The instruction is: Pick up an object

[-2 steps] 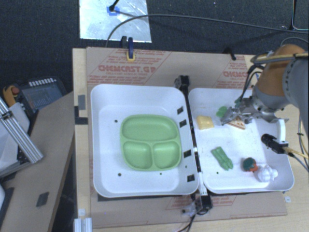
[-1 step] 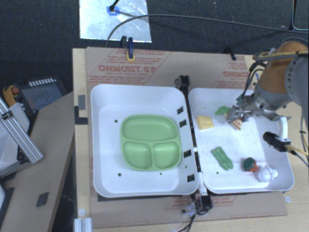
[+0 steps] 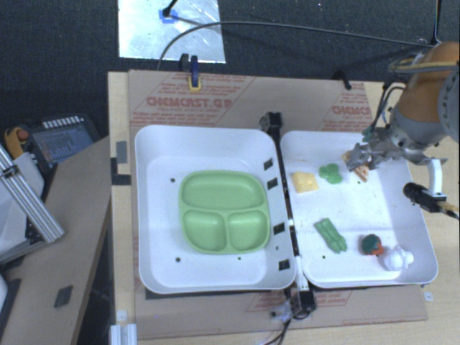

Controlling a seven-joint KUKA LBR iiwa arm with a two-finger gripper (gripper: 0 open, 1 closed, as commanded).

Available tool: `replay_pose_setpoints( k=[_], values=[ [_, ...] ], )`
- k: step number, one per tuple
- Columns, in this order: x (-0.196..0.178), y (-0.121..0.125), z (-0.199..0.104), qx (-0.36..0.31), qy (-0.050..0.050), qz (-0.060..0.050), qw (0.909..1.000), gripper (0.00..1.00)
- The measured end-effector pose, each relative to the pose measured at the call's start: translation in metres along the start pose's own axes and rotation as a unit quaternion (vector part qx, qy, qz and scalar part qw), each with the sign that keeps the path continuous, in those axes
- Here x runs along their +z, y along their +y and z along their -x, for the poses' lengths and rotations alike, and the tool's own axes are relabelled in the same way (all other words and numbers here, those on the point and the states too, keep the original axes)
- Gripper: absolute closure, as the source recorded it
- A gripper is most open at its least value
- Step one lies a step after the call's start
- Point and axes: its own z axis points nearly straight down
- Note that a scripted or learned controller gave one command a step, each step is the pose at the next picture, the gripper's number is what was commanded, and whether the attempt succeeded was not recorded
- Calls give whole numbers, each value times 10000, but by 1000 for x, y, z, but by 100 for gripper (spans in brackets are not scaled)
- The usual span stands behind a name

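My gripper (image 3: 359, 164) hangs over the back of the right bin (image 3: 417, 214), reaching in from the right. It is shut on a small orange piece (image 3: 362, 172) that pokes out below the fingertips. Just left of it lies a small green lump (image 3: 330, 172), and further left a yellow chunk (image 3: 305, 182). A long green piece (image 3: 330, 235) lies toward the bin's front. In the front right corner sit a green and orange ball (image 3: 371, 244) and a white object (image 3: 397, 258).
The left bin (image 3: 154, 192) holds a green divided tray (image 3: 221, 210). A black divider with clips (image 3: 280, 192) runs between the bins. A black part of the arm (image 3: 424, 196) juts over the right bin's right rim.
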Motion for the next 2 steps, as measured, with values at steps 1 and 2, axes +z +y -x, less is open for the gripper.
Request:
replay_pose_setpoints(
  k=[1, 2],
  values=[
    [-51, -5, 7, 17, -3, 2, 10000, 100],
    [-81, -4, 7, 4, 3, -10, 10000, 100]
  ],
)
